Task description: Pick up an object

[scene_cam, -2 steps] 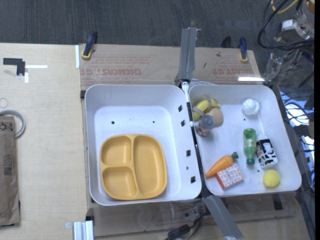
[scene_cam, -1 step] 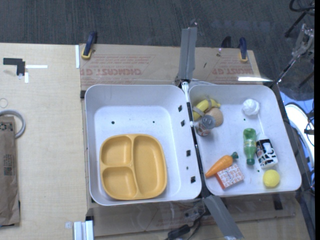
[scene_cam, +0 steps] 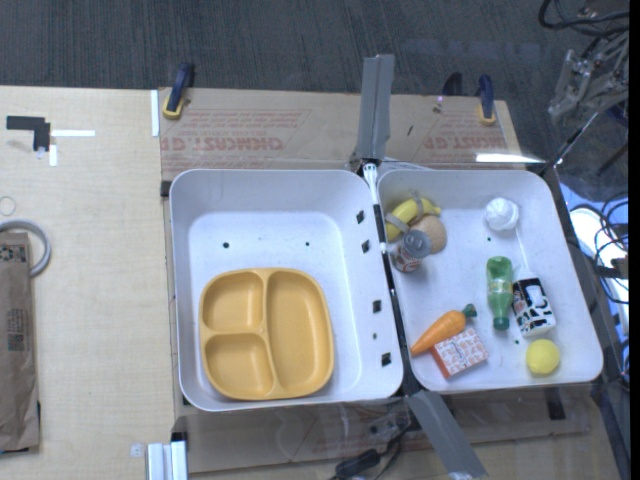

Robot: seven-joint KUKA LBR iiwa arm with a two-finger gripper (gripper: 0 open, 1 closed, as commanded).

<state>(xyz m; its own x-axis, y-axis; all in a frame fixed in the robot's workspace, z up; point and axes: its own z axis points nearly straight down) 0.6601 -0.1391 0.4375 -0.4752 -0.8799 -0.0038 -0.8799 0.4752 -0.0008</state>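
I am seeing the objects lying in the right white bin (scene_cam: 570, 268): an orange plastic carrot (scene_cam: 440, 332) touching a small red patterned box (scene_cam: 460, 353), with a green plastic bottle (scene_cam: 499, 290) near them. I cannot tell how the gripper's jaws are standing.

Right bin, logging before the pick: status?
Orange plastic carrot lies loose in right white bin. Green bottle close beside it. Yellow divided plate in left bin.
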